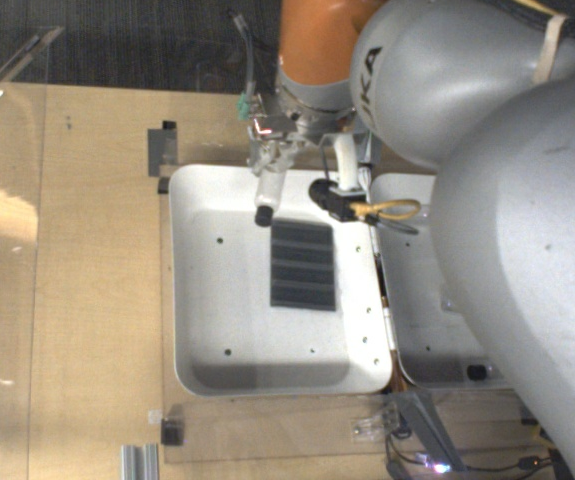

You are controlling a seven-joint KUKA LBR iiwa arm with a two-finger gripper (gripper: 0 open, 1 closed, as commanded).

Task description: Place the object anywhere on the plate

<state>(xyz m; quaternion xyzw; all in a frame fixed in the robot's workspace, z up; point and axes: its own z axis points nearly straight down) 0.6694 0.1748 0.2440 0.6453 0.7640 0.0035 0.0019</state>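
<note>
Hovering gripper beside black ribbed slab in left bin; grip unclear; KUKA on arm

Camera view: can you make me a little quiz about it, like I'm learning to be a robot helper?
1. True or false: the dark ribbed slab lies flat inside the left bin.
2. Where is the pincer in the picture?
A) over the top end of the left bin
B) over the bottom end of the left bin
C) over the wooden bench, left of both bins
3. Fill the gap: the band on the arm above the pincer is coloured ____.

Key: 1 true; 2 A; 3 orange.
</note>
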